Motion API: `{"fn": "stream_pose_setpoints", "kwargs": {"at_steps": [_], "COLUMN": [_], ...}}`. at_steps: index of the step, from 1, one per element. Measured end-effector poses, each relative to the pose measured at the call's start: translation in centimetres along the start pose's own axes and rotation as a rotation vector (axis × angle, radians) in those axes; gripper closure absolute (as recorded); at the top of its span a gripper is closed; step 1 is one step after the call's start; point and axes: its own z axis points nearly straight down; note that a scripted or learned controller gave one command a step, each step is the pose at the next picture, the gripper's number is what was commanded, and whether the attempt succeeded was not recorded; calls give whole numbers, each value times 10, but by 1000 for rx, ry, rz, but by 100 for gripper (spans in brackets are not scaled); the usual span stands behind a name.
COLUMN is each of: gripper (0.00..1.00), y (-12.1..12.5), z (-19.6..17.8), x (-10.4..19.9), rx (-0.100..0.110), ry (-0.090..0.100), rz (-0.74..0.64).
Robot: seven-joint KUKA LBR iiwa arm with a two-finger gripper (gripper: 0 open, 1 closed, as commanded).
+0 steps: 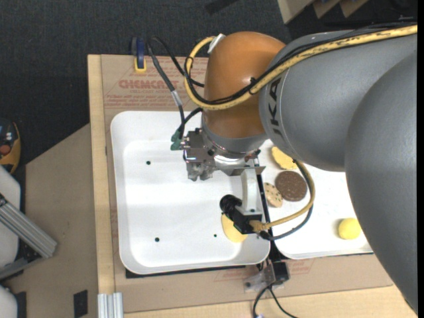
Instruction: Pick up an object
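Observation:
My gripper (pixel 197 169) hangs over the upper middle of the left bin (pixel 142 197), under the orange wrist band (pixel 238 78). A yellow object (pixel 232 231) lies at the left bin's lower right corner, partly covered by a black fitting on the arm's cable. In the right bin (pixel 318 244) lie a round brown disc (pixel 291 185), a small tan speckled piece (pixel 273 195), a yellow piece (pixel 281 158) half hidden by the arm, and a yellow ball (pixel 349 228). The gripper is left of and above all of these.
The grey arm (pixel 358 111) covers most of the right bin and the view's right side. Yellow and black cables (pixel 291 220) loop down over the ridge between the bins. A blue clamp (pixel 138 48) sits on the cardboard bench's far edge.

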Motion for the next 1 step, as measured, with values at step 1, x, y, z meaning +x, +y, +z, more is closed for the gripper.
{"fn": "stream_pose_setpoints", "kwargs": {"at_steps": [1], "gripper": [100], "y": [-1], "z": [-55], "x": [-17], "rx": [-20], "ry": [4], "rz": [6]}}
